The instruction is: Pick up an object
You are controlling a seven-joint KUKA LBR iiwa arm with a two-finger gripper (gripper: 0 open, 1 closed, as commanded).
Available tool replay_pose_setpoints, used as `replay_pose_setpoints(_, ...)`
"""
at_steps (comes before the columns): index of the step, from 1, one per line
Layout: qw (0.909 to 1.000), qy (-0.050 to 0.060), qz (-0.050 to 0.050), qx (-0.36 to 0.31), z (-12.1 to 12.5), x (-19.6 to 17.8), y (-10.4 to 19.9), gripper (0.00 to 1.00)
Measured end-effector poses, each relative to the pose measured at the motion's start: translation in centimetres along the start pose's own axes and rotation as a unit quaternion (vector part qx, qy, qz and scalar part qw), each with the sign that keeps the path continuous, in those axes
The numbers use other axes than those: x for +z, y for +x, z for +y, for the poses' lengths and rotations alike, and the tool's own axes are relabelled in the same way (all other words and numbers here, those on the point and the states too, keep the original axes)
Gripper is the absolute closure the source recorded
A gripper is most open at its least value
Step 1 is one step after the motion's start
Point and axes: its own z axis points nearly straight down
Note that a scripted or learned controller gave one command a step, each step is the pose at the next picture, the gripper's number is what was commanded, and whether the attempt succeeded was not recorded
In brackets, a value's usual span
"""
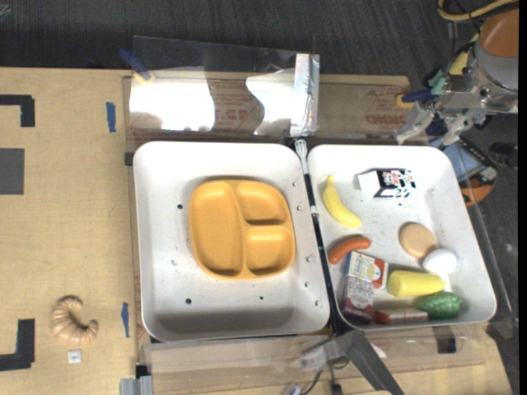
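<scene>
The right bin point(469, 220) holds several toy foods: a yellow banana point(339, 204), a black-and-white box point(385, 182), an orange sausage point(349, 248), a tan bun point(417, 239), a white egg point(440, 262), a yellow piece point(416, 283), a green vegetable point(443, 304) and a red packet point(362, 280). My gripper point(428, 132) hangs above the bin's far right corner, beyond the box. It is open with nothing between its fingers.
A yellow divided plate point(241, 225) lies in the left bin point(156, 245). A tan croissant-like toy point(74, 319) sits on the bench at the lower left. A shiny clear panel point(222, 97) stands behind the left bin. A raised divider point(309, 220) separates the bins.
</scene>
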Motion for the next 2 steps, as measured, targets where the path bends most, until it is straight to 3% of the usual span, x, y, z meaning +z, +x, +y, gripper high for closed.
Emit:
replay_pose_setpoints(1, 0.9965, 0.003, 0.001, 0.084, -2.3, 6.4, 3.2, 0.00)
replay_pose_setpoints(2, 0.9994, 0.000, 0.000, 0.036, -5.8, 4.1, 2.3, 0.00)
